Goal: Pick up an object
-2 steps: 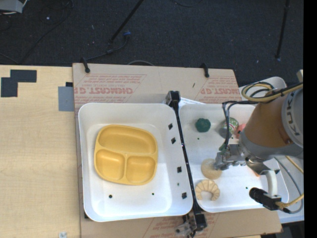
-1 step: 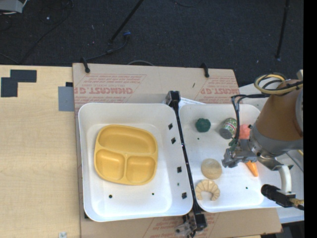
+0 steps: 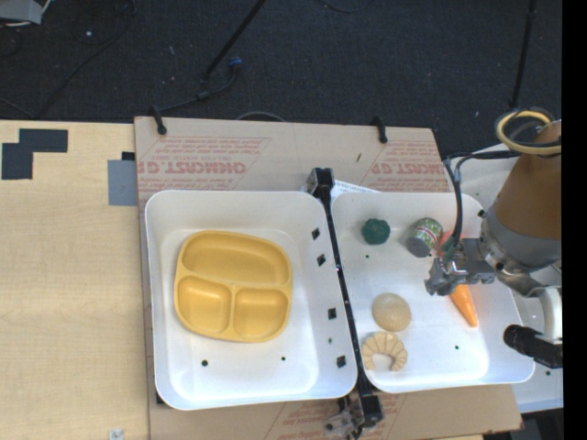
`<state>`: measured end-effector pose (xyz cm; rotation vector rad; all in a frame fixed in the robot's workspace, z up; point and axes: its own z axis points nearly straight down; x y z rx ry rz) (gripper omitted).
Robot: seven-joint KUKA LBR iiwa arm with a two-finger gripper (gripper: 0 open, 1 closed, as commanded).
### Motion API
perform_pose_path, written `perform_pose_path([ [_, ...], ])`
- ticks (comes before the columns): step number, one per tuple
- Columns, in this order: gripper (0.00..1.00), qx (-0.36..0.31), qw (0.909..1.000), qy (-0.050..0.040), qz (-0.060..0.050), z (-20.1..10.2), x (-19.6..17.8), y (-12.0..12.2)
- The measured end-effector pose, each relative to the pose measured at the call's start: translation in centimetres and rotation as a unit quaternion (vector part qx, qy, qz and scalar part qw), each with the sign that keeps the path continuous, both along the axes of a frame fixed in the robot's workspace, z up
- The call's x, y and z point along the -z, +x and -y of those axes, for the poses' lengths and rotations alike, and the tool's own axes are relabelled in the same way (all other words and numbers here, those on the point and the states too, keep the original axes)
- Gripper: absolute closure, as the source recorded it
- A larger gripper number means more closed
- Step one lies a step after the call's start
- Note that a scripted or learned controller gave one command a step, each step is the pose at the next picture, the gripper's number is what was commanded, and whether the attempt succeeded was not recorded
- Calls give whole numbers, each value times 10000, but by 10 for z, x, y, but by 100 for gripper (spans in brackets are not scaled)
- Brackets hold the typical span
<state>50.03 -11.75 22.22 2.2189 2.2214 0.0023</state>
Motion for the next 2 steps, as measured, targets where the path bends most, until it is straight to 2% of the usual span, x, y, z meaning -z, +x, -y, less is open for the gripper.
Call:
perform_pose_path([
  [1, 100, 8, 10000, 5, -24, 1, -1, 0],
  [2, 100, -16, 10000, 14, -37, -53, 9, 10],
])
